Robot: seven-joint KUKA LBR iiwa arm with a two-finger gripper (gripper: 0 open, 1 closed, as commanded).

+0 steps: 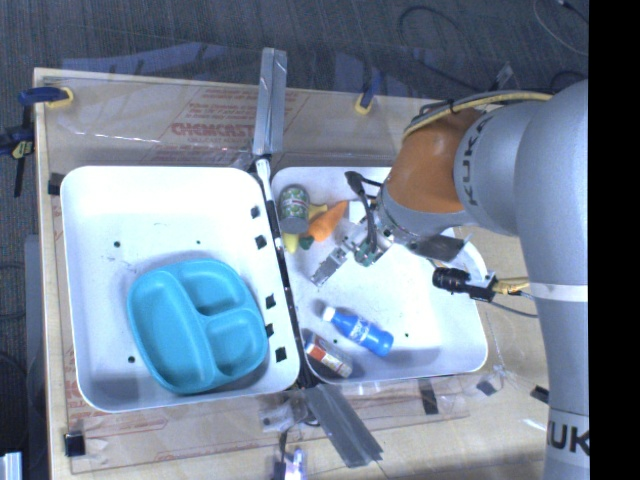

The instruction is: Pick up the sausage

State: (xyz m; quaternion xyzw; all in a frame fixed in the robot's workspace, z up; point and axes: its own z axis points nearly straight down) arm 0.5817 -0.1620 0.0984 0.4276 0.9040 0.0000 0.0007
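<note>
Sausage [328, 358], small, brownish and cylindrical, lying well below the gripper [343, 255] by the right bin's [455, 353] front wall, long axis slanting from upper left to lower right; gripper fingers apart, gripping nothing, above bare white plastic.

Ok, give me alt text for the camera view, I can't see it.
The gripper hangs over the right bin, which holds a sausage, blue bottle, carrot and can. A blue divided tray lies in the left bin.
</note>
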